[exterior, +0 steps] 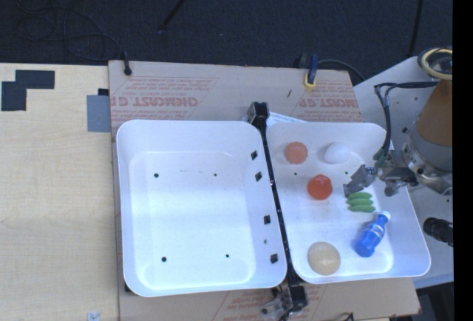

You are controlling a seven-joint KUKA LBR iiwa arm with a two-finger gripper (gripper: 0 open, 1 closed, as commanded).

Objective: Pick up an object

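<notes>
The green object [361, 201], a small ribbed thing like a pea pod, lies in the right bin [403, 257] near its right wall. Just above it, almost touching, hangs the gripper [362, 179], a grey metal claw reaching in from the right; whether its jaws are open or closed I cannot tell, and nothing shows between them. Left of the green object sits a red ball [319, 186], and above that a paler orange ball [295, 152], with a white ball [336, 153] beside it toward the back wall. Below the green object a blue bottle [371, 234] with a white cap lies tilted, and near the front wall rests a beige ball [324, 257]. The left bin [133, 164] stands alongside, the two meeting at a black divider strip [270, 194]. Both rest on a cardboard sheet [222, 94] over a light wooden bench [52, 201]
</notes>
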